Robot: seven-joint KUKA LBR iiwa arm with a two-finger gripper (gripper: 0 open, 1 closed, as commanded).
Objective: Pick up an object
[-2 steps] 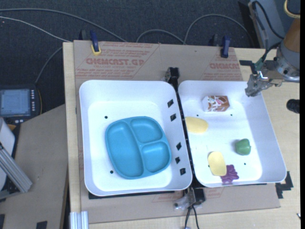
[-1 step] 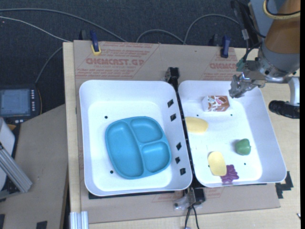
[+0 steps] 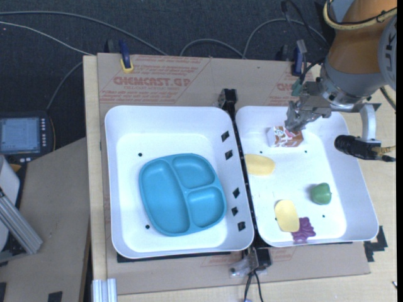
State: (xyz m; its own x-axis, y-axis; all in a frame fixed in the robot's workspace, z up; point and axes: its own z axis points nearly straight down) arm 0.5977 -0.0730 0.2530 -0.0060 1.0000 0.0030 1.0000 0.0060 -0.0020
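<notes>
Packet (image 3: 286,136), small, white w/ red-brown print, lies flat in right bin (image 3: 352,168) near its back-left corner. Left bin (image 3: 119,168) holds blue divided plate (image 3: 182,194) mid-floor. My arm (image 3: 359,43) reaches in from right; gripper (image 3: 296,126) sits right over packet's top edge, can't tell finger state. Nearby: pale yellow piece (image 3: 259,164), yellow piece (image 3: 286,215), green item (image 3: 321,193), purple item (image 3: 304,229). Bare floor betw. packet and right wall.

Two shallow white bins sit side by side on a bench. The left bin (image 3: 119,168) holds a blue divided tray (image 3: 181,194). In the right bin (image 3: 349,187), the arm's gripper (image 3: 296,123) is down at twelve o'clock, touching a small red-and-white packet (image 3: 284,137) (grasp unclear). A pale yellow piece (image 3: 259,164) lies at nine o'clock, a green ball (image 3: 321,194) at four, a yellow piece (image 3: 286,214) and purple piece (image 3: 305,229) at six.
</notes>
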